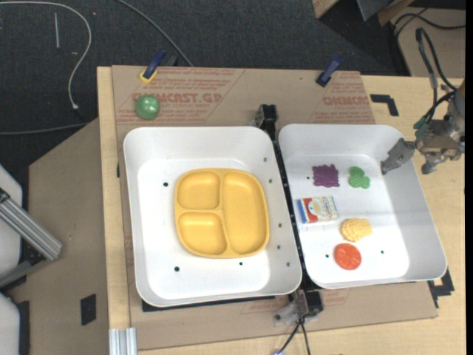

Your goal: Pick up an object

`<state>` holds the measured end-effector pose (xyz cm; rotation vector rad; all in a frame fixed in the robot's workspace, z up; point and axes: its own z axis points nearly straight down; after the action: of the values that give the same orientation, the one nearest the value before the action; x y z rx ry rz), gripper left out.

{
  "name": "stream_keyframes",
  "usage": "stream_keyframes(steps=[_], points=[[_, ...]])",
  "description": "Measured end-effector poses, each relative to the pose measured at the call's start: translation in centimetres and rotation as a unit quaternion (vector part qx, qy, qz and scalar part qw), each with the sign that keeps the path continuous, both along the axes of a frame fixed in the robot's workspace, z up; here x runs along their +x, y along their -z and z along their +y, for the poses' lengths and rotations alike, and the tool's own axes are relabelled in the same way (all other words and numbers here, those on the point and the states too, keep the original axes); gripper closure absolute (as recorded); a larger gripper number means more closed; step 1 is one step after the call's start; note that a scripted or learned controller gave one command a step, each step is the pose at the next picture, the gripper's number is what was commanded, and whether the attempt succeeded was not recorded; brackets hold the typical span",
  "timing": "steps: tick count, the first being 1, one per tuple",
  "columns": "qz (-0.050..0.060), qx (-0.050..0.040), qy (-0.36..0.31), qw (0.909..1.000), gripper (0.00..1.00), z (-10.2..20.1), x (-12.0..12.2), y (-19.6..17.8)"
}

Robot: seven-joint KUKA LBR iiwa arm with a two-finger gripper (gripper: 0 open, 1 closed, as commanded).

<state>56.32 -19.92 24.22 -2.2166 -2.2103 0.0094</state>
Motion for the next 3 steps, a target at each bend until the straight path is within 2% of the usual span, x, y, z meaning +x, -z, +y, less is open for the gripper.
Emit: stream_keyframes(steps=[1,2,3], points=[[-0.006,-0.0014,-0.002,1.0,0.0,0.0,0.2,-0.6],[-0.003,-0.0002,-0.002,1.0,0.0,0.4,0.3,5.7],[-0.004,-0.0005,-0.002,1.0,0.0,0.9,0.8,10.2]])
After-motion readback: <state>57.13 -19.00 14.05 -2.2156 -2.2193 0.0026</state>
